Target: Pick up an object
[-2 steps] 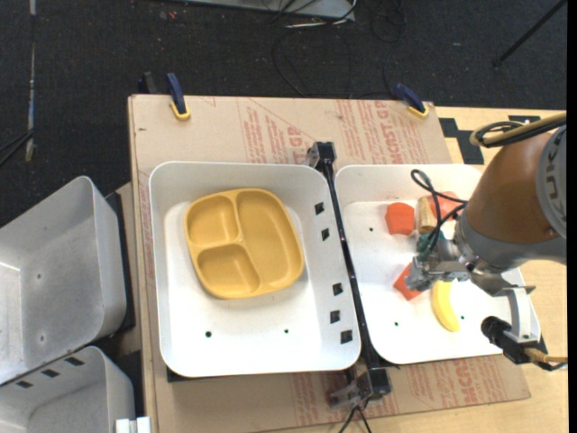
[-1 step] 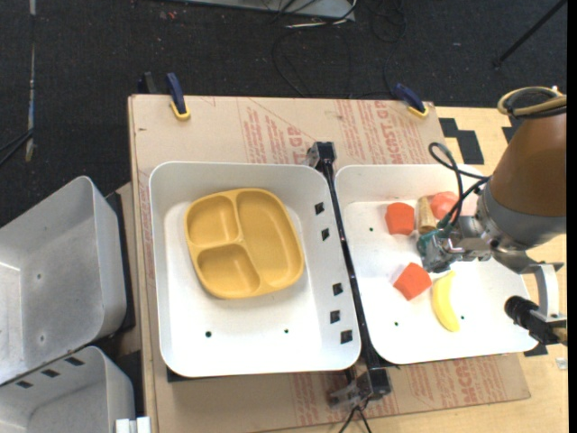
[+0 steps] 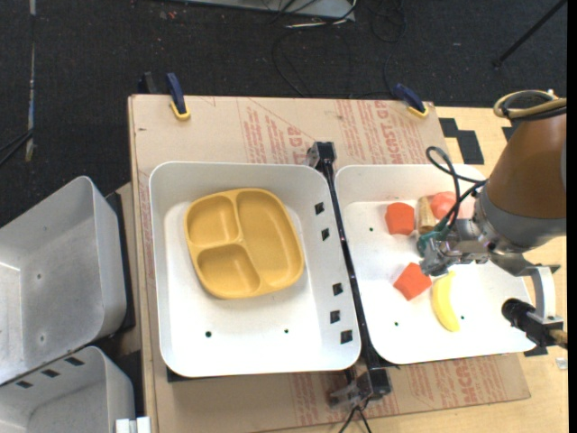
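The right bin (image 3: 388,332) holds several small objects: an orange-red block (image 3: 412,281), a second orange-red block (image 3: 400,217), a tan piece (image 3: 426,216), a pink-red round piece (image 3: 443,205) and a yellow banana (image 3: 444,303). My gripper (image 3: 438,253) hangs low over the middle of this bin, just right of the nearer orange block and above the banana's top end. The wrist and cables hide its fingertips. Nothing shows between the fingers.
The left bin (image 3: 180,332) carries a yellow divided plate (image 3: 243,240). A black divider strip (image 3: 338,260) runs between the bins. A grey tub (image 3: 50,269) stands off the bench at the left. Clamps (image 3: 178,102) grip the board's far edge.
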`<state>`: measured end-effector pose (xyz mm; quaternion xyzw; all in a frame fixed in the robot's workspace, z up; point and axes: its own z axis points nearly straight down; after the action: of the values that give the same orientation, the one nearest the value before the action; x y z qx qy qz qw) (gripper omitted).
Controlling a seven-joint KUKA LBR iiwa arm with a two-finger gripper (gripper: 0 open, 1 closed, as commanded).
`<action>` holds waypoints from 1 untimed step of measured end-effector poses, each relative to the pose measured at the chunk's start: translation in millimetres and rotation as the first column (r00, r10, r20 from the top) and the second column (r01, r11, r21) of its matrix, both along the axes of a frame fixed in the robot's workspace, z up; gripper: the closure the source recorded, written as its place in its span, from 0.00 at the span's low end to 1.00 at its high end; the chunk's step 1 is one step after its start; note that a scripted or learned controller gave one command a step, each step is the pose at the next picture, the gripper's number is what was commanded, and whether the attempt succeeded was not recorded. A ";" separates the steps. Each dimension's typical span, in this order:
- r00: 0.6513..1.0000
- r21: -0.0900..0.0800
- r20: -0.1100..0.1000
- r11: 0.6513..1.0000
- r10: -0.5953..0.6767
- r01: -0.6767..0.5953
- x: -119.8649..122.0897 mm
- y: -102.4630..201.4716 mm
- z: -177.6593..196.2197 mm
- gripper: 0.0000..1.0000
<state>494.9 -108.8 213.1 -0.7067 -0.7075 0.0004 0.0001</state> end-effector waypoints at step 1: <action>1.000 0.000 0.002 1.000 0.005 -0.005 12.8 44.2 9.1 1.00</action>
<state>507.7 -64.5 222.2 -0.7048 -0.7094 -0.0003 -0.0003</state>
